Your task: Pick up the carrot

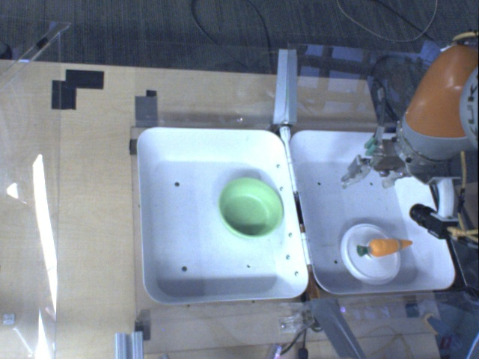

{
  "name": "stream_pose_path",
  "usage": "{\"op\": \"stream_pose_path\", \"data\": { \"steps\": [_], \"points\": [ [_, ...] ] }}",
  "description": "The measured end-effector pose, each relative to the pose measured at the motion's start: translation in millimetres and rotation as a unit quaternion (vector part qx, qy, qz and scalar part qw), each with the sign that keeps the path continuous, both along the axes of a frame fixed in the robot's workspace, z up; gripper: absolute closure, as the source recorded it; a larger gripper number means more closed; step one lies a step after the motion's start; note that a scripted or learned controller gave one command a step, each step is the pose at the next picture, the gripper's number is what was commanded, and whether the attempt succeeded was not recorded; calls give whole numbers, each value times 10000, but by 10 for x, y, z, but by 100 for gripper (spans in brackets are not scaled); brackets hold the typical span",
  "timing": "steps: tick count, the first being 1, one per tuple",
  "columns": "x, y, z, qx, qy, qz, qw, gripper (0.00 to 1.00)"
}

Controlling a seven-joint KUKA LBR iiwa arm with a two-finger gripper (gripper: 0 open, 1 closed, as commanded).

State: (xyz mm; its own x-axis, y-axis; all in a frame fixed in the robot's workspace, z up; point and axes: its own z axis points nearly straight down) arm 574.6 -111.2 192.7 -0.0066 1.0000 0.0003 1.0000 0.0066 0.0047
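An orange carrot [388, 247] with a green stem end lies across a small white bowl [370, 267] near the front of the right bin [322, 200]. My gripper [372, 172] hangs over the back half of that bin, above and slightly left of the carrot, well apart from it. Its two fingers are spread, one finger [353, 171] pointing left and the other down, with nothing between them.
A green bowl [251, 206] sits in the middle of the left bin [172, 223]. A metal divider [285, 96] stands behind the seam between the bins. The arm's orange band [441, 96] looms at the right, with a black fitting [428, 221] near the right bin's edge.
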Motion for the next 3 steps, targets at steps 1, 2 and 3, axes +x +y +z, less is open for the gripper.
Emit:
{"op": "stream_pose_path", "data": {
  "steps": [1,2,3],
  "points": [
    [-743,-196,150,-12,-9,869,9962,0],
    [-820,-634,-1023,-41,-56,2069,9783,0],
    [-829,-906,-983,-10,-33,1907,9816,0]
  ]
}}
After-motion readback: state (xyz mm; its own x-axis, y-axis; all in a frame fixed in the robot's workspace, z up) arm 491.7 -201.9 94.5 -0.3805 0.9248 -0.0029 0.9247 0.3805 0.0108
